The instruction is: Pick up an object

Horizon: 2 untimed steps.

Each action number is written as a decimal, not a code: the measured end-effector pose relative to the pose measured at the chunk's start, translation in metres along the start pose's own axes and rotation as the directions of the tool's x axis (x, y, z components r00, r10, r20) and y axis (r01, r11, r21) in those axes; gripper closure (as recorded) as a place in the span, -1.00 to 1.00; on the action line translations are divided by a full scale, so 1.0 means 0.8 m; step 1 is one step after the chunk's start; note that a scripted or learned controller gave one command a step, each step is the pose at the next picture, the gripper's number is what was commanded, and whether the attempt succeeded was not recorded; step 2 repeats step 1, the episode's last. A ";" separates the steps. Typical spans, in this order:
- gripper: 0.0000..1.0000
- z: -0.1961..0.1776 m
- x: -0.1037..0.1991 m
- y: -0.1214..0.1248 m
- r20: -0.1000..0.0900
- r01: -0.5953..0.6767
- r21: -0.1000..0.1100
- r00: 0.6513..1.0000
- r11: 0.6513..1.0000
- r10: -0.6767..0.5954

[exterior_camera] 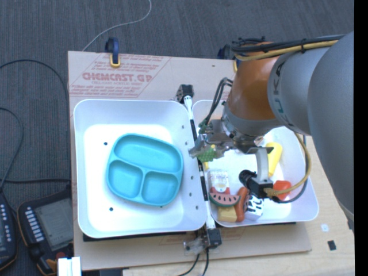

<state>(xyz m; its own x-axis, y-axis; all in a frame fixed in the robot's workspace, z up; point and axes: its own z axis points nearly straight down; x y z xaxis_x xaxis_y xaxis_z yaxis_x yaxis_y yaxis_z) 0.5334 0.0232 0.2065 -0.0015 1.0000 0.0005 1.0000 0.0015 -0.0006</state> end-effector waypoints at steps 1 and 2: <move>1.00 -0.012 0.000 0.000 0.001 0.001 0.001 1.000 1.000 -0.001; 1.00 -0.012 0.000 0.000 0.001 0.001 0.001 1.000 1.000 -0.001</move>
